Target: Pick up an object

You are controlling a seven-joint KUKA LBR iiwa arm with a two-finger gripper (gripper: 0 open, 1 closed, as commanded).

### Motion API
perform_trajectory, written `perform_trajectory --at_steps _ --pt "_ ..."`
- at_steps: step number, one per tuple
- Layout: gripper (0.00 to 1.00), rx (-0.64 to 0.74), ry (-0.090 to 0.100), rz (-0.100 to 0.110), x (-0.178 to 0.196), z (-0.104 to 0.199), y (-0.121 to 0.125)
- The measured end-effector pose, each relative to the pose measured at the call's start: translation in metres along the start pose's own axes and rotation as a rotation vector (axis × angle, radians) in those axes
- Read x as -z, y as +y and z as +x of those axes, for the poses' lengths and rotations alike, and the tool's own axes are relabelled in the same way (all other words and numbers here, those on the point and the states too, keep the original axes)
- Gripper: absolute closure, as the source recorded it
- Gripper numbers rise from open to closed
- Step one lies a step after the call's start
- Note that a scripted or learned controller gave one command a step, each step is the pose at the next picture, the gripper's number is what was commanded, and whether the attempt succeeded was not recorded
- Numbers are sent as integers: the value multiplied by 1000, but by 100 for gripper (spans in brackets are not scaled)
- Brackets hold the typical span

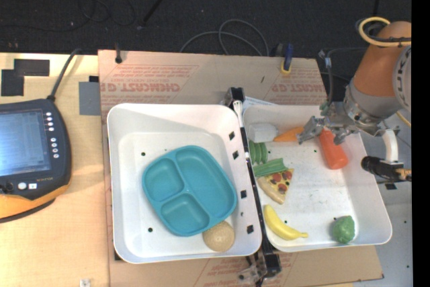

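We see the gripper (327,129) spread wide over the right bin (366,228), just above an orange-red cylinder (333,150); both bins sit on cardboard (168,77), dark floor behind.

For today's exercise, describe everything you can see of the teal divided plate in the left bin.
The teal divided plate is a rounded-square tray of smooth, plastic-looking material with three compartments, all bare. It lies flat and right side up on the floor of the left bin, turned at a slant to the bin's walls. A round beige ball-like object sits against its near corner. The gripper is over the other bin, well apart from it.
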State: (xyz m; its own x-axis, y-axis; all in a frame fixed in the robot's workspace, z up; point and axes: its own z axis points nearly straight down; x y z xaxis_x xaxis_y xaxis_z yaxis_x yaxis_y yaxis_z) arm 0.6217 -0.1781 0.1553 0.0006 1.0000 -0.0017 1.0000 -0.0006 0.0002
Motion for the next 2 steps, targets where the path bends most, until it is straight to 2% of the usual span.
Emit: perform_trajectory --at_steps 1,2 --pt "0 5 2 -14 -45 -26 17" --pt "0 0 3 4 0 -35 -33"
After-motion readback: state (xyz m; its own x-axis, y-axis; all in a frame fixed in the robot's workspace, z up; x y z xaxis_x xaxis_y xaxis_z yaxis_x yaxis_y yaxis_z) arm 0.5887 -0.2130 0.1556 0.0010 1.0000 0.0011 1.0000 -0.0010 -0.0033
